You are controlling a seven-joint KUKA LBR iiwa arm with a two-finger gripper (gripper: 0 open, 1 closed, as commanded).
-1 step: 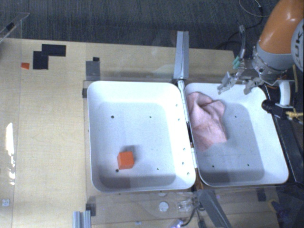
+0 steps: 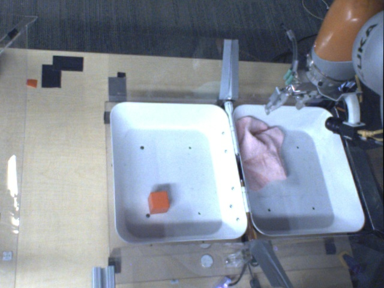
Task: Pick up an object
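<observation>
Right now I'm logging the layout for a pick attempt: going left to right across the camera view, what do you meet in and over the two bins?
Orange block in the left bin → divider between the bins → pink cloth in the right bin → gripper above that bin's far edge.

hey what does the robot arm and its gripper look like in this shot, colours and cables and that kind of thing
The arm is rounded and bulky, with a glossy orange band above a light grey shell that carries part of some dark lettering. The gripper is a small metallic assembly with thin silvery fingers and a touch of green on it. A black fitting and dark cables run beside it, and a thin pale cable loops above.
</observation>
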